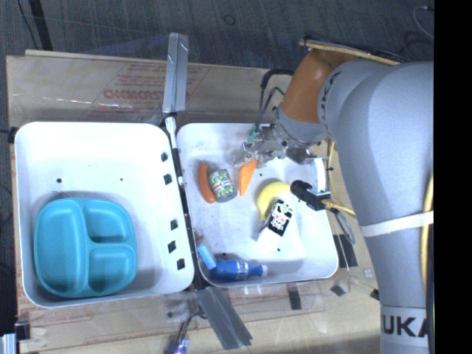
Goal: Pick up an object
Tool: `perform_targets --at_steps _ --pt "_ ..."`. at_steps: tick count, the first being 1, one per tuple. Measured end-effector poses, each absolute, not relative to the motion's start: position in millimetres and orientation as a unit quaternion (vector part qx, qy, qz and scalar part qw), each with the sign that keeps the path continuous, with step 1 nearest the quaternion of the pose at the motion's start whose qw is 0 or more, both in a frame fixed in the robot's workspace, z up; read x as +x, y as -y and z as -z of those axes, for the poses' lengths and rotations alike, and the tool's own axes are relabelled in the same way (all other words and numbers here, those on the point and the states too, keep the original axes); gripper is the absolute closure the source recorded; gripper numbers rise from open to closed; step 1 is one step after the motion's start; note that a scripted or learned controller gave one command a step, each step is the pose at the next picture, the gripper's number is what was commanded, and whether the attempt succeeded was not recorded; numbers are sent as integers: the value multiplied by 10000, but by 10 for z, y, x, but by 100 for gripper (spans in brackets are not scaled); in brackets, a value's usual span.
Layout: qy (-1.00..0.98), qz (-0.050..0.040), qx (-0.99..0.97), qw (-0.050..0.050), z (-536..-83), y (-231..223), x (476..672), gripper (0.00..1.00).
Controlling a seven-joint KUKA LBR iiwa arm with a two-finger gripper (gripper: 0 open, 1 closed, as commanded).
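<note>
Gripper (254, 147) hangs low at the far side of the right bin (313, 260), just above a carrot (246, 177); whether it is apart or together cannot be told. A centred, straight descent looks best.

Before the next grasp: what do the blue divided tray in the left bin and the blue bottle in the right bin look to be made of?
Blue tray: looks like moulded plastic, matte to satin, with soft rounded compartment edges and uniform colour. Blue bottle: probably glossy plastic, judging by a light highlight along its side; too small to be sure.
</note>
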State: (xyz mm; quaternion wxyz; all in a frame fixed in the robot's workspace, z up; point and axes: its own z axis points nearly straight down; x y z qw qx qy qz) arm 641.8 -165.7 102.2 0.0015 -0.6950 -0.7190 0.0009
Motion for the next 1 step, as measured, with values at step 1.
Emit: perform_targets --at_steps 1 --pt "7090 -1 -7052 4 -2192 1603 6571 100"
